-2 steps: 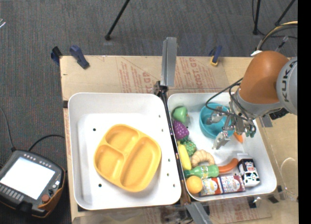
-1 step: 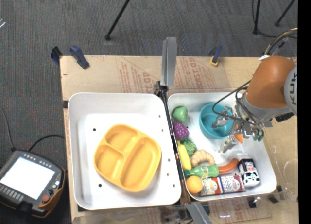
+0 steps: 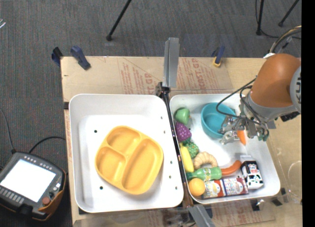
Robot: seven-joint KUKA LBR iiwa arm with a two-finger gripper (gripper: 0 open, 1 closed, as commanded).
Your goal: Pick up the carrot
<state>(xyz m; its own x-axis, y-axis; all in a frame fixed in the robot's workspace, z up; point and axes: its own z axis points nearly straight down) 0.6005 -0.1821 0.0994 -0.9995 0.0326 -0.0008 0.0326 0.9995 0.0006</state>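
Carrot (image 3: pixel 241 137) pinched upright between the jaws (image 3: pixel 240 133), over the right bin (image 3: pixel 273 172), beside a blue bowl (image 3: pixel 214 120).

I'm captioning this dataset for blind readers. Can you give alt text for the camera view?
A robot gripper hangs in the right bin with a carrot between its fingers, beside a blue bowl and toy foods along the bin's left and front. The left bin holds a yellow divided plate.

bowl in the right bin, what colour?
Teal blue; the bowl shows clearly in the camera view, beside the gripper.
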